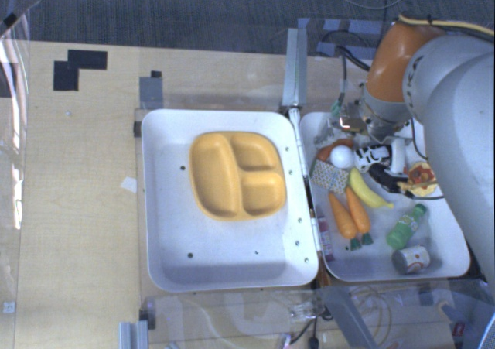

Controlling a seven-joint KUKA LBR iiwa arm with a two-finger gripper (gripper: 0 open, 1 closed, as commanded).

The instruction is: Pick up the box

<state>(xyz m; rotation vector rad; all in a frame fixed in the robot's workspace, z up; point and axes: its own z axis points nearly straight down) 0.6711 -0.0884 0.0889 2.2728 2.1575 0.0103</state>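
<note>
A small speckled box [330,177] lies flat at the left side of the right bin [456,254], against the wall between the bins. My gripper [373,151] hangs low over the back of that bin, under the orange wrist band [394,61]. It is to the right of the box and slightly behind it, with a white ball [341,156] between the two. The wrist hides the gripper's tip. Nothing shows as held.
The right bin also holds a banana [368,189], two carrots [345,216], a green bottle [406,225], a can [411,259] and a red-yellow packet [422,176]. A yellow divided tray [236,174] lies in the left bin [166,247].
</note>
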